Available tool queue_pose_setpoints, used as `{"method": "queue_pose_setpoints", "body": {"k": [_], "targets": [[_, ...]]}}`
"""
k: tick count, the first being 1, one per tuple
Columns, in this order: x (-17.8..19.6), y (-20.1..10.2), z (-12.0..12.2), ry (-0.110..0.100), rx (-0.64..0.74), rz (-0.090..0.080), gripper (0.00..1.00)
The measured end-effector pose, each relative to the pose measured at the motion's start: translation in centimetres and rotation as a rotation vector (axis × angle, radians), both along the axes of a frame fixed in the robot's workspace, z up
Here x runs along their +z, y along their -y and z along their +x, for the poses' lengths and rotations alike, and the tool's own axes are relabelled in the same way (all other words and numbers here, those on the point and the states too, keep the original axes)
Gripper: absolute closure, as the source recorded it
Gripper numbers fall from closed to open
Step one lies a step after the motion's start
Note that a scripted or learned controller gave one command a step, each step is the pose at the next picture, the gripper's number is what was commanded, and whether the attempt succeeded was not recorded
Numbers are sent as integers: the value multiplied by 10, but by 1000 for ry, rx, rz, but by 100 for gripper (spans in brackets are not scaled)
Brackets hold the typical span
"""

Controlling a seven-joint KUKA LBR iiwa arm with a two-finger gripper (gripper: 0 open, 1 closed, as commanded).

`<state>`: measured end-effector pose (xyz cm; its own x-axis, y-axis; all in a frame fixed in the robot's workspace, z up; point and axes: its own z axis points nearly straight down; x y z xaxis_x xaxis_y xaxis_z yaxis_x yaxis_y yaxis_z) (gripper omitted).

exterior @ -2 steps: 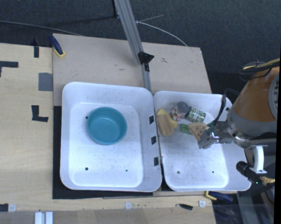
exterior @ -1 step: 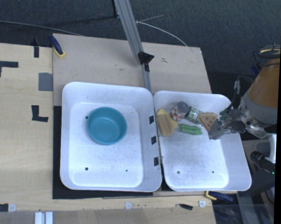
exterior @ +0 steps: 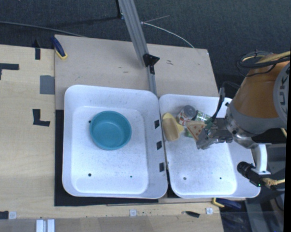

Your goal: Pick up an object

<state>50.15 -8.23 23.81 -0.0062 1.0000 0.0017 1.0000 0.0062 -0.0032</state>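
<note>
carefully into the clutter

the gripper (exterior: 205, 139) is set low in the right bin (exterior: 200, 180), at the pile's edge: a yellow piece (exterior: 170, 127) and a small can (exterior: 187, 112). whether anything is gripped cannot be told. one item should be singled out, the blue bowl (exterior: 110, 130) left alone.

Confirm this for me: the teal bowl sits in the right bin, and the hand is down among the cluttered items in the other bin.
Not right. The camera view shows the teal bowl in the left bin. The hand is down among the cluttered items in the right bin.
</note>
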Motion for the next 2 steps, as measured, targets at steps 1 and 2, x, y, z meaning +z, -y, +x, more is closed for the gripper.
{"method": "queue_pose_setpoints", "body": {"k": [1, 2], "targets": [[3, -52, -11, 0, 1, 0, 100], [-12, -107, -12, -1, 1, 0, 100]]}}
